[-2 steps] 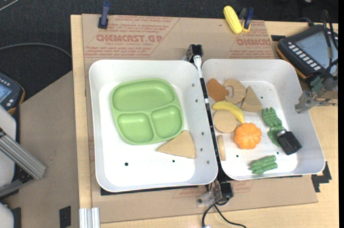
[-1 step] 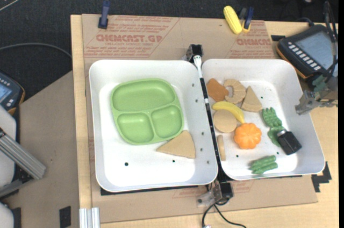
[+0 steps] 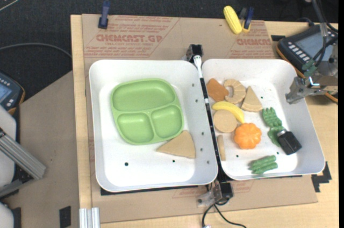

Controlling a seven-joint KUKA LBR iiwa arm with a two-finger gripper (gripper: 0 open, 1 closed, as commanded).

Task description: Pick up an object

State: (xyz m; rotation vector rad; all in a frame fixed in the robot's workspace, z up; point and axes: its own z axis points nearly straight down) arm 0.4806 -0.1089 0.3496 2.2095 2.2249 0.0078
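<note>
The right bin (image 3: pixel 301 159) holds several toy foods: an orange pumpkin (image 3: pixel 247 135), a yellow banana (image 3: pixel 228 109), a tan disc (image 3: pixel 224 122), a brown piece (image 3: pixel 216 90), a wooden ring (image 3: pixel 234 90), a tan wedge (image 3: pixel 251 99), a green vegetable (image 3: pixel 271 116), a black block (image 3: pixel 288 142) and green beans (image 3: pixel 263 164). The left bin (image 3: pixel 102 114) holds a green divided plate (image 3: pixel 146 110) and a tan wedge (image 3: pixel 178 145). My gripper (image 3: pixel 299 91) sits low at the right bin's right rim, apart from all the objects, with nothing visibly held.
A black divider strip (image 3: pixel 202 87) runs between the bins. A yellow clamp (image 3: pixel 232 19) and a blue clamp (image 3: pixel 104 14) sit on the cardboard base behind them. A dark device with cables (image 3: pixel 301 48) stands at the back right, close to the arm.
</note>
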